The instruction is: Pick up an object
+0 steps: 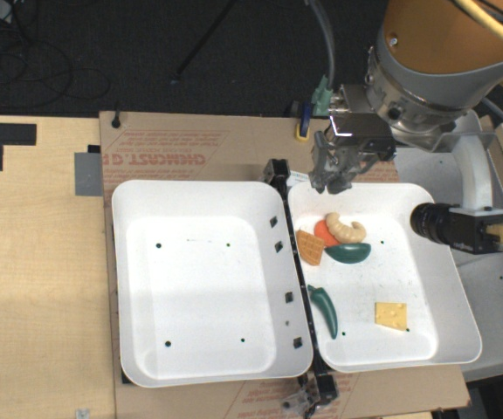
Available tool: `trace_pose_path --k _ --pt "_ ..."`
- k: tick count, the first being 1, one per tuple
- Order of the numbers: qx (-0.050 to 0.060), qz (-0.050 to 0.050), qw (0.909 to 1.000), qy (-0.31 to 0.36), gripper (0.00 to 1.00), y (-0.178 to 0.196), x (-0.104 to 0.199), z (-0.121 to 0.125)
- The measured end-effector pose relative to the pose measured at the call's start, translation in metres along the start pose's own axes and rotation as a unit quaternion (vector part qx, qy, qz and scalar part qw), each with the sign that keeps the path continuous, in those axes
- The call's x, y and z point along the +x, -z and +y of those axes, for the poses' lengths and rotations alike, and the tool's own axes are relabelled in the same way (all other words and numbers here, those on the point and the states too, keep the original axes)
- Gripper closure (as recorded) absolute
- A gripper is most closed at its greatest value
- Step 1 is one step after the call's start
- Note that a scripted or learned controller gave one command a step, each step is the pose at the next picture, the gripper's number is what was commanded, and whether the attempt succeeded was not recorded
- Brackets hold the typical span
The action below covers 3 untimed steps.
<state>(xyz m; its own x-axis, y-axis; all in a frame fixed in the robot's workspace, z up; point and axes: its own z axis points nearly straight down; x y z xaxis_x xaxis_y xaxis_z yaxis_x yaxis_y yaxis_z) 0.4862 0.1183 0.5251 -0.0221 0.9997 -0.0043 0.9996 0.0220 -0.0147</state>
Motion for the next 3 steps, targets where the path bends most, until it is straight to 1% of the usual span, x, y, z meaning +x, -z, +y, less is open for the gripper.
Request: trace_pose_path --k 3 --pt "0.006 -0.001 0.9999 0.011 1.00 0.028 0.002 0.001"
